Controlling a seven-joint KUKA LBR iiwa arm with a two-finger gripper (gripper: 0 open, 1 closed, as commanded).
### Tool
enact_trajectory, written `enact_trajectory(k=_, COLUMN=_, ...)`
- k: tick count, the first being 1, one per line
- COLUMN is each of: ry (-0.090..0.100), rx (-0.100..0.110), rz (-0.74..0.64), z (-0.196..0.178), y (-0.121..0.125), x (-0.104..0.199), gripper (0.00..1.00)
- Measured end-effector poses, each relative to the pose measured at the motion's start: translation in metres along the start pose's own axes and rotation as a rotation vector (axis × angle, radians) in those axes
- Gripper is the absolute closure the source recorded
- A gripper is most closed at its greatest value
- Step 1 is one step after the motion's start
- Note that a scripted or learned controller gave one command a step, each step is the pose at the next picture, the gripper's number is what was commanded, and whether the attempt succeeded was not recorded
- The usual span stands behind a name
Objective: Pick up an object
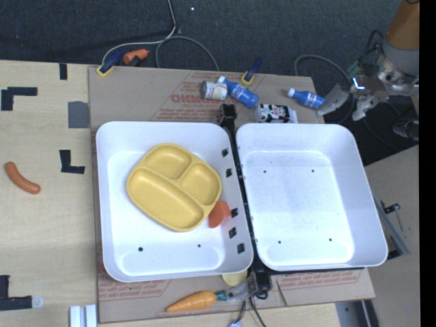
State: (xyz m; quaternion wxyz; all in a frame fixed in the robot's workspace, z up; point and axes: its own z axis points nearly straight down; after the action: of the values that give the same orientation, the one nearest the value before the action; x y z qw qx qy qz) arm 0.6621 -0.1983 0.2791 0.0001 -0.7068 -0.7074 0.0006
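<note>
the left bin (116, 251) holds a yellow divided plate (174, 186) with a small orange-red piece (219, 214) touching its right edge. printing on the cardboard underlay (178, 94) is unreadable. the jaws (354, 99) hang beyond the right bin (361, 182); open or closed, cannot tell.

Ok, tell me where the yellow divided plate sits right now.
The yellow divided plate lies in the left white bin, with a small orange object touching its lower right edge.

Wooden bench (41, 142) against dark, perhaps carpeted floor (272, 12).
</note>
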Motion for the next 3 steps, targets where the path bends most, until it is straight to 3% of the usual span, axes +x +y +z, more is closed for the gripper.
enact_trajectory(k=1, ry=0.006, rx=0.019, rz=0.002, z=0.155, y=-0.083, x=0.021, gripper=0.0)
enact_trajectory(k=2, ry=0.003, rx=0.003, rz=-0.007, z=0.189, y=-0.051, x=0.093, gripper=0.0)
enact_trajectory(k=3, ry=0.0, rx=-0.002, rz=-0.003, z=0.194, y=-0.007, x=0.105, gripper=0.0)
